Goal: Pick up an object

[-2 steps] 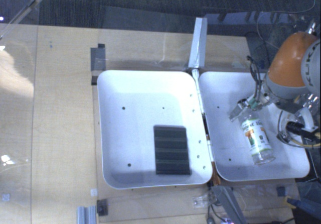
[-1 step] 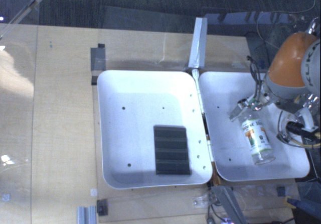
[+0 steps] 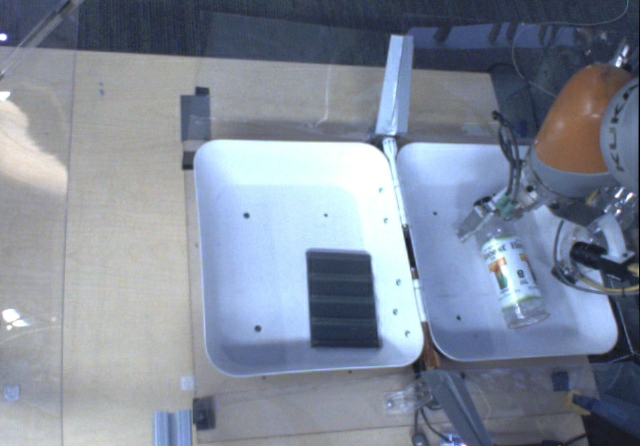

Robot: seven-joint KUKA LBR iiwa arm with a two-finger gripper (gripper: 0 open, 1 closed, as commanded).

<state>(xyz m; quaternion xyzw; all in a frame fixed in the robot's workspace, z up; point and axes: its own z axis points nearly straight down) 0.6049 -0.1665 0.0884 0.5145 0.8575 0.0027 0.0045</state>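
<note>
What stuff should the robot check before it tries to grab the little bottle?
1. Bottle is inside the right bin, lying on its side: ok.
2. Gripper is over the right bin, near the bottle's upper end: ok.
3. Bottle is between the jaws: not ok, it lies just below the gripper, not in it.
4. Jaws are open wide enough: cannot tell, they are too small and blurry in the camera view.
5. Nothing crowds the bottle: ok, the bin floor around it is bare, and the black ridged block sits in the left bin.
6. Cables by the wrist stay off the bottle: cannot tell, they hang close to its right.
</note>
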